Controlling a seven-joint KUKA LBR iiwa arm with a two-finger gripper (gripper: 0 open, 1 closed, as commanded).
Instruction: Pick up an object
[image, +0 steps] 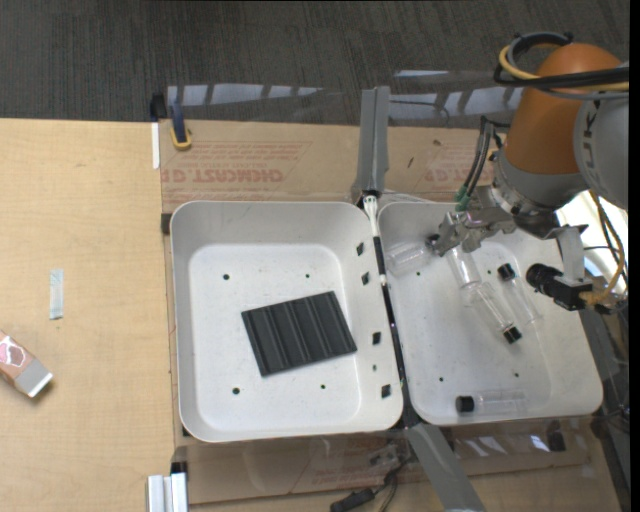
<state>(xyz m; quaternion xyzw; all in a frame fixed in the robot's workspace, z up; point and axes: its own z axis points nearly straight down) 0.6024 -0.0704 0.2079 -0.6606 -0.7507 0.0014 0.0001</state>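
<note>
Two white bins side by side: left bin (200, 400), right bin (560, 385). One dark ribbed panel (298, 332) flat in left bin, near centre. Three clear plastic tubes with black caps in right bin: one (492, 305) at centre beneath gripper (455, 238), one (492, 402) along front wall, one (405, 260) near left wall. Gripper low over upper right bin; finger state cannot be told. Arm (550, 130) overhanging bin's far corner. One small packet (22, 366) on bench at left.

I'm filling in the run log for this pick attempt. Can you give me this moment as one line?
arm: over right bin | gripper: above clear tubes | grasp: unconfirmed | left bin: dark ribbed panel
</note>
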